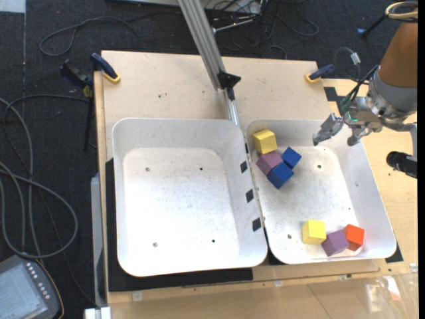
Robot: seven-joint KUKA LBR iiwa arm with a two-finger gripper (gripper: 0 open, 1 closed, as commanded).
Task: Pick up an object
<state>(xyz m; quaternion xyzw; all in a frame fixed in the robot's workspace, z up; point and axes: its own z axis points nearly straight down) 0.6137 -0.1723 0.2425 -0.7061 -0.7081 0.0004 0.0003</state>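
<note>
From the camera view, the tool (341, 129) hung over the far right corner of the right bin (372, 198), its two fingers spread wide with nothing between them. Near that bin's far left corner sat a cluster: a yellow cube (264, 140), a purple block (269, 161) and two blue cubes (291, 157) (280, 175), touching one another. At the near right corner lay a second yellow cube (313, 231), a second purple block (335, 242) and an orange cube (355, 236). The left bin (126, 178) sat beside it on the tabletop (166, 85).
</note>
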